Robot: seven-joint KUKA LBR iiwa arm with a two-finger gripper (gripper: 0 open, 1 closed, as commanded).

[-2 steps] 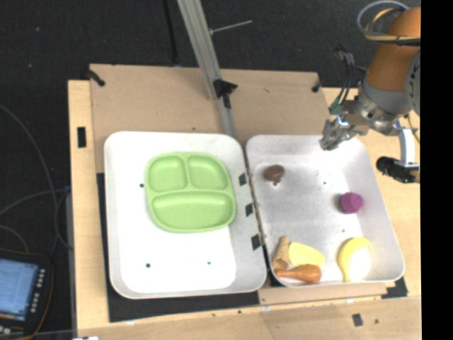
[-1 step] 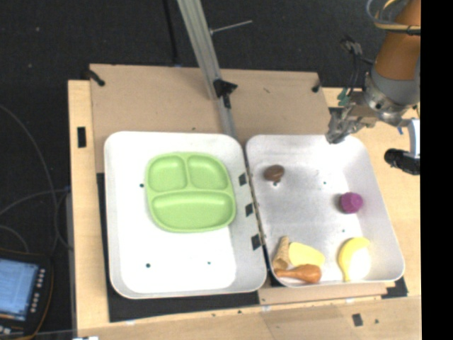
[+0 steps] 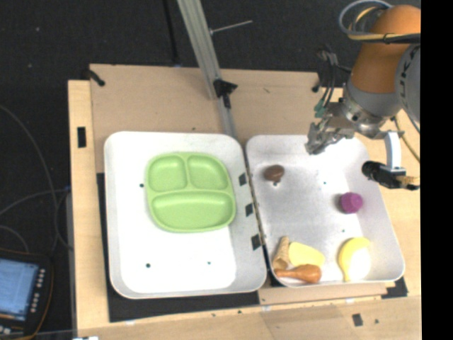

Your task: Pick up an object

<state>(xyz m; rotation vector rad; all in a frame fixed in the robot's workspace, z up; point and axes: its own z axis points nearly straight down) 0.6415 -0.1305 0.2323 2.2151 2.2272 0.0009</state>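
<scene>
gripper [image 3: 316, 145] low over far edge of right bin [image 3: 311, 190], near its far-right corner; fingers [image 3: 312, 146] pointing down toward bin floor, too small and dark to tell whether apart or together; nothing seen between them; grey arm [image 3: 371, 83] with orange band reaching in from right.

right bin holding: brown mushroom-shaped object [image 3: 274, 173] near far-left part, left of and nearer than gripper, apart from it; purple ball [image 3: 351, 202] toward right side, well apart from gripper; yellow-and-white rounded object [image 3: 354, 257] in near-right corner; yellow flat piece [image 3: 306, 253], tan piece [image 3: 282, 250] and orange carrot-like piece [image 3: 299, 274] bunched together at near edge, touching or overlapping.

left bin [image 3: 127, 261] just beside right bin; green divided plate [image 3: 190, 192] lying flat in its far half, three compartments.

both bins on tan worktop [image 3: 141, 98]; slanted metal pole [image 3: 200, 41] rising from behind bins; small screen [image 3: 21, 289] at lower left, off worktop.
</scene>
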